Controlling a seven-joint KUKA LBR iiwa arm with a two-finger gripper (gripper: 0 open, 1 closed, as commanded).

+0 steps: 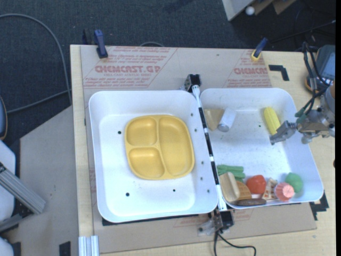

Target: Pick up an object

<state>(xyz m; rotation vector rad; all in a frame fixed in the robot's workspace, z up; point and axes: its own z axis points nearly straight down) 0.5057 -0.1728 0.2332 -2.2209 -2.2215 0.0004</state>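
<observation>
Grey two-finger gripper [279, 136] hung just right of and below the yellow plastic corn cob [272, 120], whose long axis ran up-down in the right white bin [303, 153]; jaws' state unclear, nothing visibly gripped.

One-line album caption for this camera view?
Tool hovers near corn cob in right bin; yellow divided plate fills left bin.

Yellow divided plate [159, 146] in left bin [101, 143]; blue clamp [99, 42] & yellow clamp [259, 48] at bench's far edge.
</observation>
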